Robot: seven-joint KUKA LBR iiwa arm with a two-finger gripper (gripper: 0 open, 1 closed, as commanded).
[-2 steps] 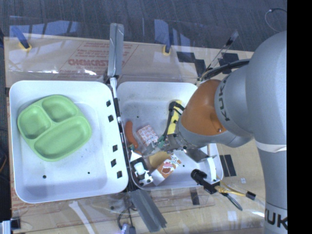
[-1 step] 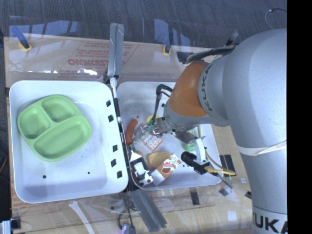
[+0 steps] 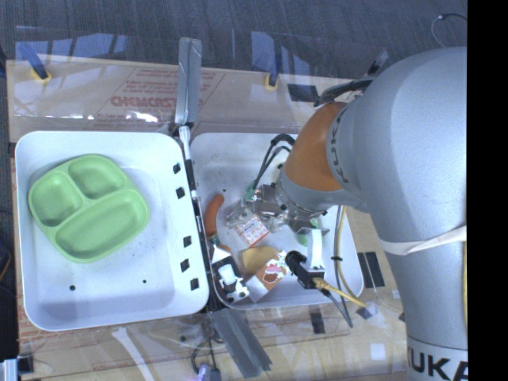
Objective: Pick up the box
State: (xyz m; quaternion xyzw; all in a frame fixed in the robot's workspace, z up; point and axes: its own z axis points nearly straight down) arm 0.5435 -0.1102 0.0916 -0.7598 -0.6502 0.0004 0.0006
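The box (image 3: 253, 231) is small and white with red print, and it lies tilted near the middle of the right bin (image 3: 230, 151). My gripper (image 3: 248, 210) reaches down from the grey arm with the orange band, directly over the box's upper left edge. The arm's bulk covers the right half of that bin. Whether the box sits between the fingers cannot be made out.
An orange sausage (image 3: 212, 213) lies left of the box by the bin's wall. In front of it are a tan wedge (image 3: 255, 257), a red and white packet (image 3: 275, 273) and a white and black item (image 3: 231, 277). A green divided plate (image 3: 87, 206) rests in the left bin (image 3: 48, 308).
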